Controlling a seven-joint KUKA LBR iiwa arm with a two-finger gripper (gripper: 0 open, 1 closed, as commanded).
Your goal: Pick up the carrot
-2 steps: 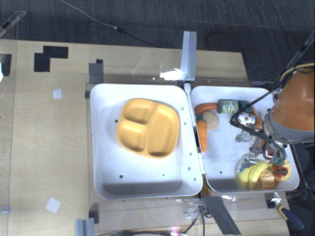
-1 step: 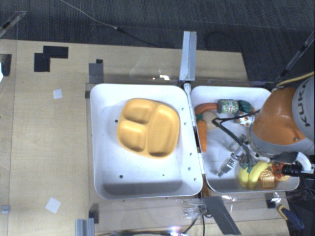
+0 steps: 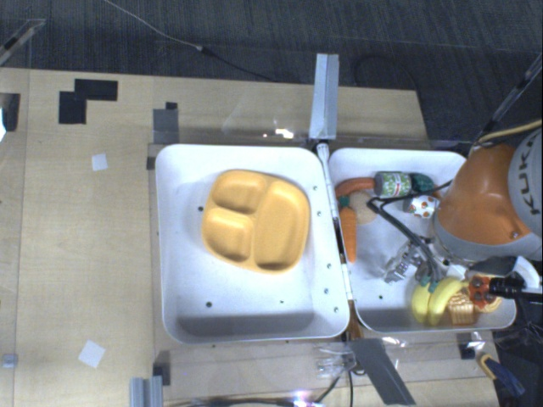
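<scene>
The carrot (image 3: 347, 230) is a slim orange stick lying along the left wall of the right bin (image 3: 373, 312), pointing toward the front. My gripper (image 3: 405, 264) hangs low over the middle of that bin, a short way to the right of the carrot and apart from it. Nothing of the carrot is between the gripper's parts. The arm's grey and orange wrist (image 3: 484, 202) covers the bin's right side.
A red-orange sausage-like piece (image 3: 355, 186) and a green bottle (image 3: 400, 182) lie at the bin's back. Yellow bananas (image 3: 435, 300) and a small brown item (image 3: 462, 311) sit at the front right. The left bin (image 3: 178, 303) holds a yellow divided plate (image 3: 254, 219).
</scene>
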